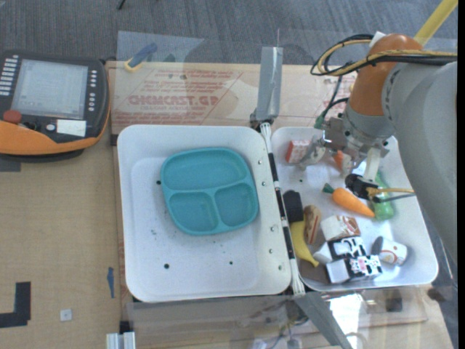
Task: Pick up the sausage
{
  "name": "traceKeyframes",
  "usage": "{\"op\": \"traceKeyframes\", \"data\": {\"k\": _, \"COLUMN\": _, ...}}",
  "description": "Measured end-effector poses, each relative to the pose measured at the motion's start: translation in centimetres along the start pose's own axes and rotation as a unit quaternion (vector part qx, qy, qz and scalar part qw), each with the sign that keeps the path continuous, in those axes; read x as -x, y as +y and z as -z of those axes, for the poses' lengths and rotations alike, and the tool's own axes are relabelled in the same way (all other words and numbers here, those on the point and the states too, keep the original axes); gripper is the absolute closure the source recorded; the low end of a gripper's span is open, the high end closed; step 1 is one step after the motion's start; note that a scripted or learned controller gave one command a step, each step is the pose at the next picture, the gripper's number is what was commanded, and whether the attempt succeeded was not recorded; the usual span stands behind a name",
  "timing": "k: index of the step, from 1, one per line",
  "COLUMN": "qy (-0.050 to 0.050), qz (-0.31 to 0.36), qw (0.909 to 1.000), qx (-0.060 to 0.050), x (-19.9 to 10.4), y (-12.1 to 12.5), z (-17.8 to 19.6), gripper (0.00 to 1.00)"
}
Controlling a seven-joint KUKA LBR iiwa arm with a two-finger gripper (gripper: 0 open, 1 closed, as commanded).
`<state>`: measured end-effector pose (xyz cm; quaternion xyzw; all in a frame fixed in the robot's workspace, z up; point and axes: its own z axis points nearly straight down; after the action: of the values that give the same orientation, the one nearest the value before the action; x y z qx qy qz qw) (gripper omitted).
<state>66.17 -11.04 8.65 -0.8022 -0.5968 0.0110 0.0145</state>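
Note:
The sausage [312, 224], a short brown piece with a pale stripe, lies in the right bin [425, 249] near its left wall, between a black block [293, 205] and a banana [301, 243]. My gripper [328, 148] hangs low over the far end of that bin, well behind the sausage and next to a red and white packet [296, 151]. The grey wrist with its orange band [378, 71] rises above it and hides part of the bin's back corner.
A carrot [349, 201] with a green top, a white cup [392, 253] and black-and-white boxes [350, 259] crowd the right bin. The left bin [138, 217] holds a teal divided plate [210, 190]. A teach pendant [51, 104] sits at far left.

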Motion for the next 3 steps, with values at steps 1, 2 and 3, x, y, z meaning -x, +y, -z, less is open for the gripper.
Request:
{"op": "traceKeyframes", "data": {"k": 1, "qy": -0.002, "qz": 0.094, "qw": 0.9954, "qx": 0.019, "x": -2.3, "y": -0.4, "z": 9.9, "gripper": 0.0}}
{"op": "traceKeyframes", "data": {"k": 2, "qy": 0.001, "qz": 0.148, "qw": 0.9888, "qx": 0.016, "x": 1.1, "y": 1.1, "z": 0.8, "gripper": 0.0}}
{"op": "traceKeyframes", "data": {"k": 3, "qy": -0.003, "qz": 0.16, "qw": 0.9869, "qx": 0.018, "x": 6.3, "y": 1.2, "z": -0.1, "gripper": 0.0}}
